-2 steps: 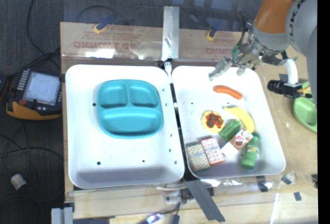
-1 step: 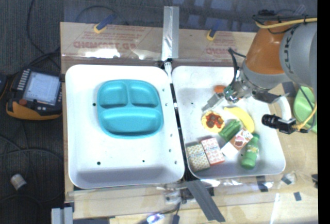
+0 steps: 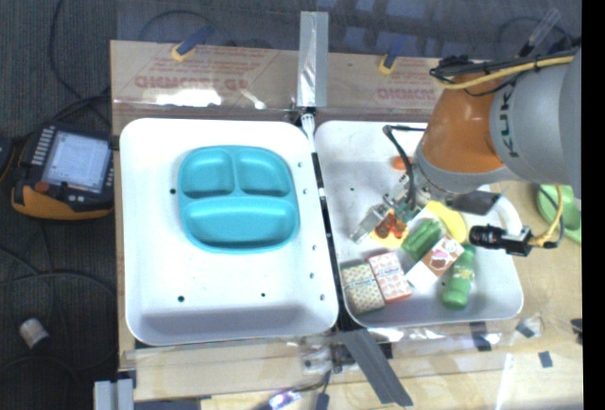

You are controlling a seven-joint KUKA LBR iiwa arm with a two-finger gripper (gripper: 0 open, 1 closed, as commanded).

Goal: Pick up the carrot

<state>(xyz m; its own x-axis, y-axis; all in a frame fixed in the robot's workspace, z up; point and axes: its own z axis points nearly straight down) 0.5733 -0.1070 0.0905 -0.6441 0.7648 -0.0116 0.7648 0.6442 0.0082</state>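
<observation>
The carrot (image 3: 385, 229) is a small orange piece lying in the right bin (image 3: 359, 162), near its middle, beside a green item (image 3: 421, 236). My gripper (image 3: 383, 217) reaches in from the right and hangs low right over the carrot. It is open, with one silver finger (image 3: 363, 228) to the carrot's left and the other on its upper right. The carrot rests on the bin floor and is not lifted. The wrist with its orange band (image 3: 463, 139) hides the bin's upper right part.
Packed around the carrot are a yellow item (image 3: 446, 217), a green bottle (image 3: 457, 285) and small boxes (image 3: 362, 285) (image 3: 389, 276) (image 3: 440, 257). A teal divided plate (image 3: 236, 197) lies in the left bin (image 3: 151, 295). The wall between the bins runs just left of the gripper.
</observation>
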